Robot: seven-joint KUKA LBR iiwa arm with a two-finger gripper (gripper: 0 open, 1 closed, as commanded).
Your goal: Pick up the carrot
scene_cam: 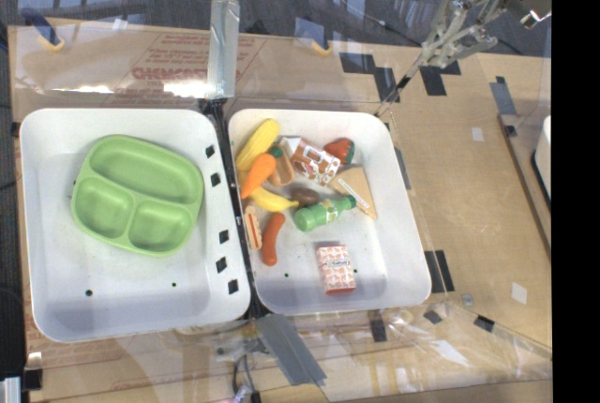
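The carrot (258, 174) is a short orange piece lying in the right bin (403, 232), near its left wall. It rests between a yellow corn cob (256, 142) and a banana (273, 201), touching both. My gripper (448, 43) hangs high above the bench beyond the right bin's far right corner, well away from the carrot. Nothing is seen in it.
The right bin also holds a green bottle (324, 213), a red sausage (272, 238), a snack box (313, 161), a red strawberry (340, 149), a bread wedge (355, 186) and a pink packet (336, 267). A green divided plate (138, 193) sits in the left bin (47, 279).
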